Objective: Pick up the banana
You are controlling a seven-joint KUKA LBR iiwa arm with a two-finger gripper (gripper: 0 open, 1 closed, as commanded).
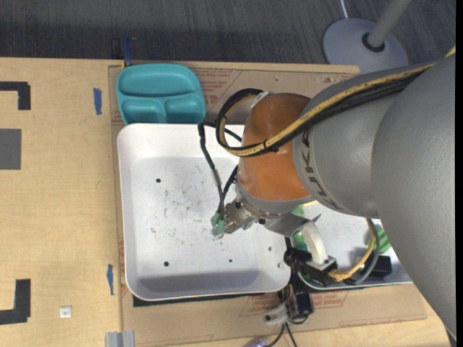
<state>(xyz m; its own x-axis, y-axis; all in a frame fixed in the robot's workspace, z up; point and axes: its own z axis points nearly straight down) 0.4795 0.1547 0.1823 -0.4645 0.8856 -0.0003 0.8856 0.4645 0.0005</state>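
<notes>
One large grey arm is stretching in across the right half of the frame, its orange band sitting near the centre, and it is covering most of the right bin. The left bin is lying across the left-centre of the frame, showing a scuffed white floor, and a teal tray is resting just beyond its upper edge. The gripper is hanging below the band, over the right part of the left bin. Whether it is open or closed cannot be told, and nothing is showing in its hold. Where the banana is lying is hard to tell. A yellow-green sliver is peeking out beside the arm at the lower right, over the right bin, and that may be it, though too little is showing to be sure. As a judgement, the fruit is probably going to handle as light, curved and fairly soft, with smooth skin that bruises under hard pressure. That is pointing to a hold across the narrow width near mid-length, with moderate squeeze.
</notes>
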